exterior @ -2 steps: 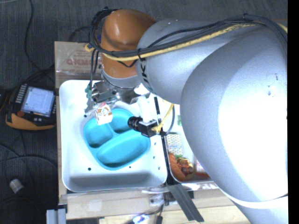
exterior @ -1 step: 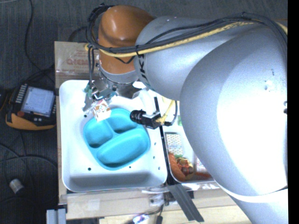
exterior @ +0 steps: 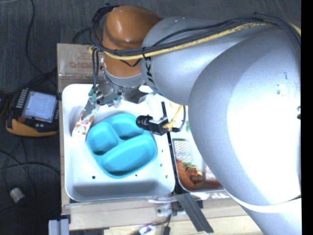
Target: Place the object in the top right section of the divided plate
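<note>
Arm (exterior: 220, 82) covers most of right bin (exterior: 188, 180) and the left bin's (exterior: 117, 187) back edge. Blue divided plate (exterior: 122, 146) sections open from above. Black fitting (exterior: 149, 124) overhangs plate's right rim. Packet (exterior: 83, 121) crowds plate's left side. Bare bin floor along front

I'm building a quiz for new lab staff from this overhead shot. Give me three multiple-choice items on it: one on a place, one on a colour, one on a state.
1. Where is the divided plate?
A. In the left bin
B. On the floor
C. In the right bin

2. What colour is the plate?
A. Red
B. Blue
C. White

3. What do the plate's sections hold?
A. Nothing
B. Fruit
C. A cup

Answers:
1 A, the plate rests on the left bin's white floor.
2 B, it is bright blue against the white bin.
3 A, all visible sections show bare blue surface; the gripper is at the bin's upper left, off the plate.
</note>
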Controlling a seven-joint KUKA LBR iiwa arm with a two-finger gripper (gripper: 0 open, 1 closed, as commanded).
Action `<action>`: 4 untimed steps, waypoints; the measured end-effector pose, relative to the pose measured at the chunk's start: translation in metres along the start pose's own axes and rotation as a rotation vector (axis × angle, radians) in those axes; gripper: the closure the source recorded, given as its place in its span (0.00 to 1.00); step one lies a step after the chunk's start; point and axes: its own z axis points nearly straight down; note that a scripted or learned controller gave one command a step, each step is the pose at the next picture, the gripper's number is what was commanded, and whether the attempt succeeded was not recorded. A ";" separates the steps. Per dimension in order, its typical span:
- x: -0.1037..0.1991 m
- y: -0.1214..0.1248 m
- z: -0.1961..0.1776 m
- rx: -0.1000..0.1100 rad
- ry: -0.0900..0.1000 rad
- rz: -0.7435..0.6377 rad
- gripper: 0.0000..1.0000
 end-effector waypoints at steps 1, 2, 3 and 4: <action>-0.020 0.029 0.029 0.001 0.002 0.170 0.00; -0.054 0.047 -0.004 0.000 0.001 0.283 0.00; -0.033 0.059 -0.018 -0.001 -0.001 0.009 0.00; -0.033 0.059 -0.025 0.004 -0.005 0.008 1.00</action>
